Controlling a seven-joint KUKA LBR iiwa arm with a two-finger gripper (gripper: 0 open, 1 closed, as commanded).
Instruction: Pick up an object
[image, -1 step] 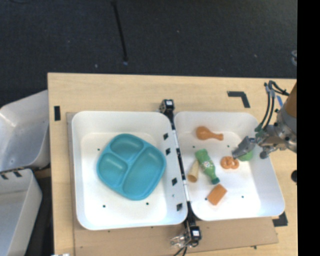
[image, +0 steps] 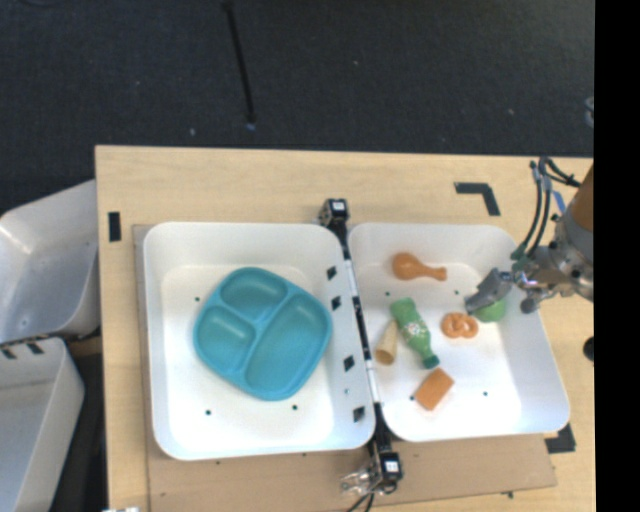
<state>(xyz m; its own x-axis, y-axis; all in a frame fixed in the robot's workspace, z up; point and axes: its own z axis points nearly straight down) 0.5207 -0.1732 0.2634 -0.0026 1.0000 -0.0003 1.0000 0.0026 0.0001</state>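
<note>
Green object (image: 491, 309) looks like the current target: it sits in the right bin (image: 530, 400), at its right side, with the gripper (image: 489, 295) right on top of it. Can't tell the pincer state, grey finger hardware overlaps the green piece. Pretzel (image: 459, 326) lies just left of it, so I'd keep the descent vertical to avoid nudging that. Other candidates in the same bin: green bottle (image: 414, 332), cone (image: 387, 343), orange block (image: 434, 388), drumstick (image: 417, 267). Blue plate (image: 262, 332) sits in the left bin (image: 170, 420), not relevant. Suggest centring over the green piece, closing fully, then lifting straight up before any lateral move.
</note>
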